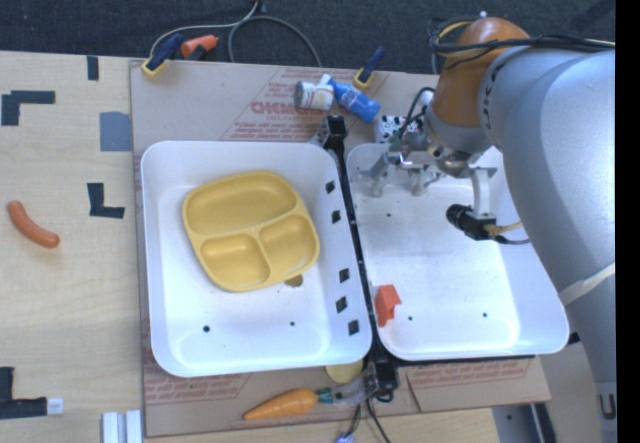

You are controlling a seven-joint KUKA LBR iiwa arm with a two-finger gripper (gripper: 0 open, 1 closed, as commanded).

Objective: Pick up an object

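While pincer (397, 174) hovers at right bin (530, 326) far edge, grip state unclear; orange block (387, 304) near left wall.

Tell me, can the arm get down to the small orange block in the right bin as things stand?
Probably yes. The orange block lies alone by the right bin's left wall, nothing on top of it. The pincer hangs over the same bin's far end. The wall close beside the block could crowd a finger.

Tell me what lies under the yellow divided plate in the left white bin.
The yellow divided plate rests on the left white bin. A small dark object peeks out at its lower edge; the rest is covered.
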